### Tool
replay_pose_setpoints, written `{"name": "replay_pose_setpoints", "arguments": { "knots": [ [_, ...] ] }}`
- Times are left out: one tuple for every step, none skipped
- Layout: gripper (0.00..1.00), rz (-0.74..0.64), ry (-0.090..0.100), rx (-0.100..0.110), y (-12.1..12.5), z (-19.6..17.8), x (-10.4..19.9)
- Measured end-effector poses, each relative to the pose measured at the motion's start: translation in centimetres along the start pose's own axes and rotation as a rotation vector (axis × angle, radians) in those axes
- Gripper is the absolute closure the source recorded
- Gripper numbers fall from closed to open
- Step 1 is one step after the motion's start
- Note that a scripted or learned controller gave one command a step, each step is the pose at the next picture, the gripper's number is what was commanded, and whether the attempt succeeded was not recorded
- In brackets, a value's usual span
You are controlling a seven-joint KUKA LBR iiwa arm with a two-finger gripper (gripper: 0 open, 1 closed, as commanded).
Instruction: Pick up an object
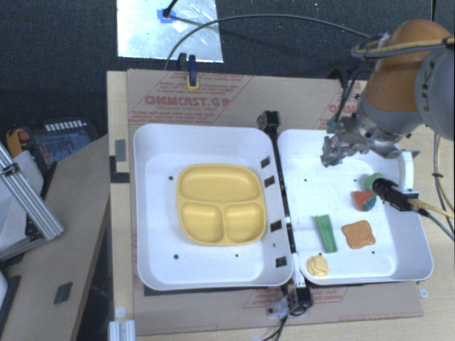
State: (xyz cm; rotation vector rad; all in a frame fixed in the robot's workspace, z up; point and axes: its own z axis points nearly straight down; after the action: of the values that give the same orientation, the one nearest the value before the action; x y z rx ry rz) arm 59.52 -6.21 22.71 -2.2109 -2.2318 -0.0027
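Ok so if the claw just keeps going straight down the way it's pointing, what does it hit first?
Most likely the bare white floor of the right bin, near its upper left. The claw points down there; the green piece and the other items lie nearer the camera. Depth is uncertain.

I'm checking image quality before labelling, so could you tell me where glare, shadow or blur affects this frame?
In the camera view, the shiny sheet at the top glares with bright streaks; the gripper and nearby arm look soft, so its state is unreadable; the yellow tray, green block and orange piece are sharp, under even light with faint shadows.
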Motion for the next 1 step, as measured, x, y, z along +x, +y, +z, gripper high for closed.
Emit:
{"name": "replay_pose_setpoints", "arguments": {
  "knots": [
    [1.0, 0.001, 0.0, -0.003, 1.81, -0.42, 4.84]
  ]
}}
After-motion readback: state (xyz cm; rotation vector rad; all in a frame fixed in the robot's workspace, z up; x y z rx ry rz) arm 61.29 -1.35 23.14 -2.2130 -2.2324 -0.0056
